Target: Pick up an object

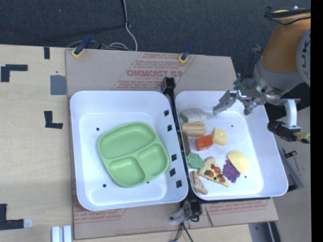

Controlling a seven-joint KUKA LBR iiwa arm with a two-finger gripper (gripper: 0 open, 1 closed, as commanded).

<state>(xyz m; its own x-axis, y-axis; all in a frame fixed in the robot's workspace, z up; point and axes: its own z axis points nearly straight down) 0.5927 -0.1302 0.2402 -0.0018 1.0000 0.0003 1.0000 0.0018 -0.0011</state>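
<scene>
The camera view is being taken from above two white bins set side by side on a cardboard sheet (151,72). The gripper (236,104) is being held at the far rim of the right bin (262,135), with its two fingers spread wide and nothing being held between them. The toy food is being kept in the right bin, nearer the camera and to the left of the claw, apart from it. Closest to the claw is the mesh-wrapped piece (194,116), its long axis lying across the picture. Below it the bread roll (194,129) is lying the same way, beside an orange block (204,142) and a cheese cube (219,136). The pizza slice (214,173) is pointing toward the lower right, next to the grapes (230,171) and a lemon (238,161). A green divided plate (132,154) is being held in the left bin (83,135).
</scene>
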